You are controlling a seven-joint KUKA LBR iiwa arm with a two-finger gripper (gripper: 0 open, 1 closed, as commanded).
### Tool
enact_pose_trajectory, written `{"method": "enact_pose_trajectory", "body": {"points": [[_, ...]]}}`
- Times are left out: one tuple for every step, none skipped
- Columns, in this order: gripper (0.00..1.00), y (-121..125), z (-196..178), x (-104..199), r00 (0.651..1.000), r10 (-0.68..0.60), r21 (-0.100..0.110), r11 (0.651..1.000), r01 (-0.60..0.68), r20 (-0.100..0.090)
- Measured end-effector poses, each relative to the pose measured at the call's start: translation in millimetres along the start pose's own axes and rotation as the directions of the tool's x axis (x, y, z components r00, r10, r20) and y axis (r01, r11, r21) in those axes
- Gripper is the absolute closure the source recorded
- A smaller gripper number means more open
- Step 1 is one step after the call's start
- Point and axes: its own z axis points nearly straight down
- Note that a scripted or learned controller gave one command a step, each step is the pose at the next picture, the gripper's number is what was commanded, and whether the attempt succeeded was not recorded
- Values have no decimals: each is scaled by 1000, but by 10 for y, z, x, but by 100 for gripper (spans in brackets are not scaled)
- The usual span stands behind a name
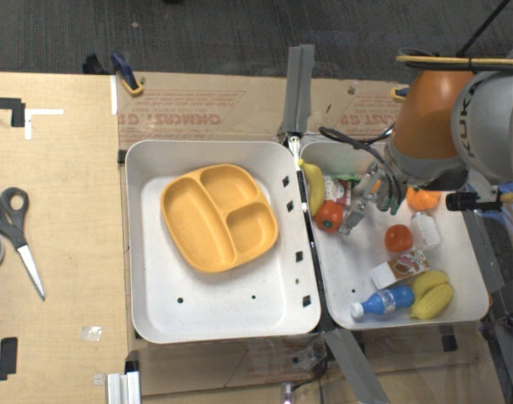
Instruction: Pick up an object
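Grey arm (483,124) reads "KUKA"; your gripper (357,213) hangs at three o'clock of the red tomato (329,215), whether parted or closed you cannot tell.

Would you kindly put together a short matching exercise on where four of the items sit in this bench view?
Things:
1. yellow divided plate
2. blue bottle
3. scissors
4. banana

Places:
A. on the wooden bench, left of both bins
B. at the right bin's near edge, beside the corn cob
C. in the left bin
D. against the right bin's left wall, just above the tomato

Pairs: 1-C, 2-B, 3-A, 4-D
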Motion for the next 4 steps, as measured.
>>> {"method": "enact_pose_trajectory", "body": {"points": [[0,-189,-10,-317,997,81,-1,997,-81,3],[0,2,11,-368,986,165,17,986,-164,-16],[0,132,31,-271,982,188,23,982,-188,-7],[0,-162,9,142,945,327,2,945,-327,-2]]}}
